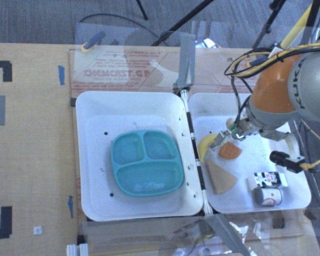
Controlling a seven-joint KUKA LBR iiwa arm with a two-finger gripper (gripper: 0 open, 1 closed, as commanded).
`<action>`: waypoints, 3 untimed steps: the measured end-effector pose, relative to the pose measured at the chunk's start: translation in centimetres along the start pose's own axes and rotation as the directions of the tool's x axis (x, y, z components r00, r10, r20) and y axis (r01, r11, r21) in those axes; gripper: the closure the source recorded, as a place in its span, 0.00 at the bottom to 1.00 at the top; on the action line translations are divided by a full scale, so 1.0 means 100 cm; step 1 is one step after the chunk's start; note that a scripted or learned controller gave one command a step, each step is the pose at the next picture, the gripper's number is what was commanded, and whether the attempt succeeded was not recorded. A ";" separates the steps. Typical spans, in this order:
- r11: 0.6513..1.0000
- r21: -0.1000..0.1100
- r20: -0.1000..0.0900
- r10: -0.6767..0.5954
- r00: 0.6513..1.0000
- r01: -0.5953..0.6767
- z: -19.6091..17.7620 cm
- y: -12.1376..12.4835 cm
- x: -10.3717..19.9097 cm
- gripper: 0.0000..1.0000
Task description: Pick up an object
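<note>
On your left, the left bin [90, 159] holds a teal divided plate [147, 162]. In the right bin [304, 196] you see a yellow piece [205, 144] by the divider, a tan wedge [222, 176], an orange piece [229, 151], then a small can [268, 196]. The pincer [228, 134] hovers just above the orange piece; you cannot tell its state

Robotics lab: plywood bench [32, 143] with tape marks, two white bins [90, 111], tripod legs [202, 4] on grey carpet behind the bench, loose cables [245, 63].
</note>
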State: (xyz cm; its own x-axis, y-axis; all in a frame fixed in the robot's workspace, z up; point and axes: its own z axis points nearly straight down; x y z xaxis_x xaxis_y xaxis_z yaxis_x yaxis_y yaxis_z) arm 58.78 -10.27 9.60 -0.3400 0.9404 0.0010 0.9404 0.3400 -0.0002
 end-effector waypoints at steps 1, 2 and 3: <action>0.997 -0.002 0.000 -0.083 0.997 0.083 0.009 -0.001 0.003 0.00; 0.997 -0.009 0.004 -0.080 0.997 0.080 -0.003 0.001 0.001 1.00; 0.997 -0.009 0.004 -0.080 0.997 0.080 -0.003 0.000 0.001 0.00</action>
State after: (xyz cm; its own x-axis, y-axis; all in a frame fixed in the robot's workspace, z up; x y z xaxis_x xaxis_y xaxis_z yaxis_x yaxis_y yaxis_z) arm 58.78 -10.14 9.90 -0.4140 0.9103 -0.0027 0.9102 0.4140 0.0086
